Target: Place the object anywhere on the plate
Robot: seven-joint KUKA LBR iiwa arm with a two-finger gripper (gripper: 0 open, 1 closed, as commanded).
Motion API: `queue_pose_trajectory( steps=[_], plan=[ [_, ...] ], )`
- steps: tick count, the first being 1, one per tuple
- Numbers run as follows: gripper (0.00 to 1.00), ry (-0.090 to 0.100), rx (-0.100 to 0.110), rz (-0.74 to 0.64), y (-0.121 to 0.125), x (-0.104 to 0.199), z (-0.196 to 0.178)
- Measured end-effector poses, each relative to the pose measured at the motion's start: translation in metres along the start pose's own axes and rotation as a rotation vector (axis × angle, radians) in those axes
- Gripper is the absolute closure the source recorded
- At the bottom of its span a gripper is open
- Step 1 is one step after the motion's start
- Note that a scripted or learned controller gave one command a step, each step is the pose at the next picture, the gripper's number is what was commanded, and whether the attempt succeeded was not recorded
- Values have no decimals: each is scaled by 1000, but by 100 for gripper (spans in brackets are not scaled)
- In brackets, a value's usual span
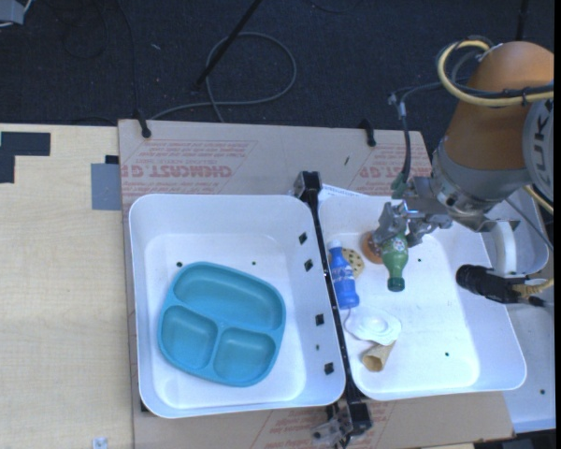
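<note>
light green bottle pinched at its top, plate waiting across the divider

the gripper (394, 239) is narrow, closed on the upper end of the green bottle (395, 271), which hangs below it over the right bin (449, 325). the bottle looks like small hollow plastic: light, stiff and smooth. a hold on the neck is likely the surest, though the body may swing or slip.

just beside the green bottle, on its plate-ward side, lies a cookie (354, 260), and beyond that a blue bottle (342, 277) along the divider (320, 279). nearer the camera than the green bottle sit a white lump (374, 326) and a cone (379, 355).

the plate (222, 321), blue with three compartments, is well apart from the green bottle, past the divider. that raised rim and the blue bottle stand in the path, so i judge the carry needs height.
</note>
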State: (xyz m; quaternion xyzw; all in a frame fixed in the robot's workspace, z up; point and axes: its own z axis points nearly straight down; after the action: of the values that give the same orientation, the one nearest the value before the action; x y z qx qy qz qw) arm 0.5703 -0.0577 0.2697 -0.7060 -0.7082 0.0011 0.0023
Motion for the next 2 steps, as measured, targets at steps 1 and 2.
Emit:
queue_pose_trajectory(
  steps=[1,2],
  plan=[
    [100,0,0,-2,-10,56,2],
    [100,-1,1,1,-12,99,22]
  ],
)
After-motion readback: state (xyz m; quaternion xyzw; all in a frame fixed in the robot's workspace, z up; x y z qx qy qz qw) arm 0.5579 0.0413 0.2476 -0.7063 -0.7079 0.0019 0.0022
